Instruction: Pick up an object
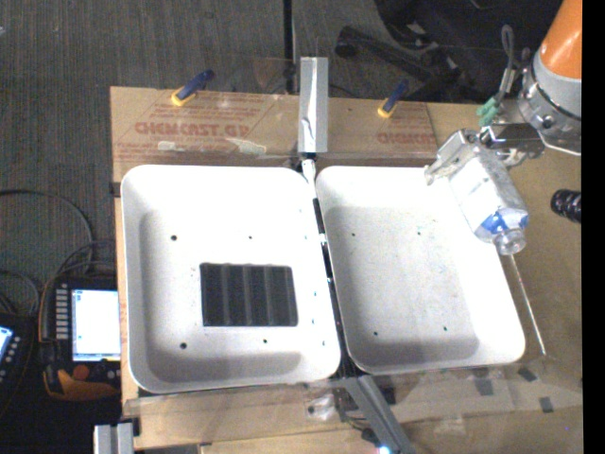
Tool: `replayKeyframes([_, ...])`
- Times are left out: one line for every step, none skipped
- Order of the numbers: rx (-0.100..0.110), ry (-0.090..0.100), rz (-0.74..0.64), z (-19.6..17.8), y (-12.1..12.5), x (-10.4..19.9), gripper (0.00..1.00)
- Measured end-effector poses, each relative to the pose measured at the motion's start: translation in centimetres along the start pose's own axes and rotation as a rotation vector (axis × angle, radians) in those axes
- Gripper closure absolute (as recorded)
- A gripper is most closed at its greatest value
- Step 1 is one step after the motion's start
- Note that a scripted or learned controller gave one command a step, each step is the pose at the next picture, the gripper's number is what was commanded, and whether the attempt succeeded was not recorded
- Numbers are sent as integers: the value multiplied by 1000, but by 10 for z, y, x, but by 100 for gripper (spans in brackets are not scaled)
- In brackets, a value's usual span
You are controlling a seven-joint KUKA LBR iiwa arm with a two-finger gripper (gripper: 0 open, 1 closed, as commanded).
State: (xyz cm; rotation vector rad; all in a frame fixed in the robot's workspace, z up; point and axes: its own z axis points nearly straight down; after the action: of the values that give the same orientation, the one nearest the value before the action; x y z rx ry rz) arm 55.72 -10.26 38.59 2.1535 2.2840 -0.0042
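My gripper (470, 159) hangs over the far right corner of the right bin (378, 348), pinching a clear plastic bottle (492, 201) that slants down toward the bin's right rim, its blue-labelled end lowest. The bottle sits above the rim, off the floor. The right bin's floor lies open below and to my left; its right wall is just under the bottle. The left bin (151, 253) touches the right along the middle seam and holds a dark ribbed tray (249, 294) lying flat near its centre, well apart from me. My arm (565, 55) is cut off at the top right corner. The bottle's clear body is hard to trace against the white bin.
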Motion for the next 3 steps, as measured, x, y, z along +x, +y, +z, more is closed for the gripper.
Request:
replayKeyframes([1, 1, 34, 29, -33, -47, 0])
replayKeyframes([0, 1, 132, -6, -25, -95, 0])
replayKeyframes([5, 4, 312, 220, -14, -87, 0])
